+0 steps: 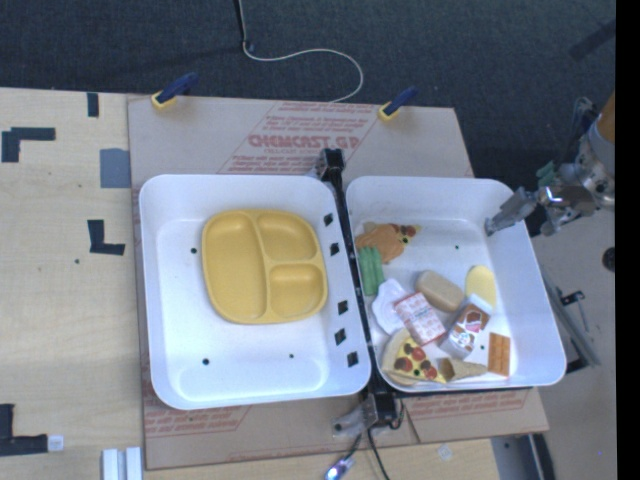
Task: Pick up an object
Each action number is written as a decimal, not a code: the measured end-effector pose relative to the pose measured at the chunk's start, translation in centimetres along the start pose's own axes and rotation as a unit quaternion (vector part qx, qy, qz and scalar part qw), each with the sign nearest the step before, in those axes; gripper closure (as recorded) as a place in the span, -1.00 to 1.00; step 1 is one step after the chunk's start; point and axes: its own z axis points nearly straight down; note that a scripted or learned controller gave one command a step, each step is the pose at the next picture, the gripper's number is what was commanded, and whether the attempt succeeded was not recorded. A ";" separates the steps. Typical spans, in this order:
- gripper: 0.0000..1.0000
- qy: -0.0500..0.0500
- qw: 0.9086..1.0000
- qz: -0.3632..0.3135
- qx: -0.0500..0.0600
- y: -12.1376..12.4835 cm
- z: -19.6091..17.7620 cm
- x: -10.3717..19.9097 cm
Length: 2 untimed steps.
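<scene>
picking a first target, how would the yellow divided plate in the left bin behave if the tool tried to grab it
The yellow divided plate looks like rigid moulded plastic, so probably stiff and light. It lies flat on the left bin, so its low rim likely offers little to pinch. Pushed, it would probably slide rather than tip.

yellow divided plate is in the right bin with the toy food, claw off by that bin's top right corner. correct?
Not quite. In the camera view the yellow divided plate lies alone in the left bin; the toy food is piled in the right bin. The rest holds: the claw is by the right bin's upper right corner.
</scene>
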 end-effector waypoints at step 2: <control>1.00 -0.002 1.000 -0.005 -0.010 4.6 -16.7 5.7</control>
